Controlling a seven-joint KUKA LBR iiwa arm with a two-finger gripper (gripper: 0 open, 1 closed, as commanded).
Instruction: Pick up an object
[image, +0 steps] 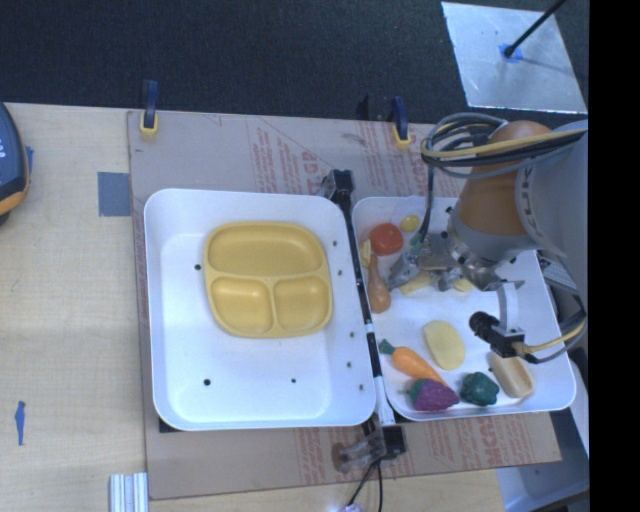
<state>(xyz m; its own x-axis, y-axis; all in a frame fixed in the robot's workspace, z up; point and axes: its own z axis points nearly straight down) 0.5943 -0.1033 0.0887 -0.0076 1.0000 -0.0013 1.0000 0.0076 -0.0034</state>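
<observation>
the right bin (556, 312) contains the pickable items. a red tomato-like piece (386, 238) lies at its upper left, a small yellow piece (410, 223) just beside it. a pale yellow potato-like piece (444, 344) lies mid-bin. an orange carrot (413, 362), a purple piece (434, 395), a dark green piece (479, 389) and a tan piece (511, 377) lie along the near edge. the gripper (432, 268) sits low over the upper middle of this bin, above some yellow pieces; finger state cannot be determined, and no item is visibly between them. the left bin (180, 340) holds a yellow divided tray (268, 277).
</observation>
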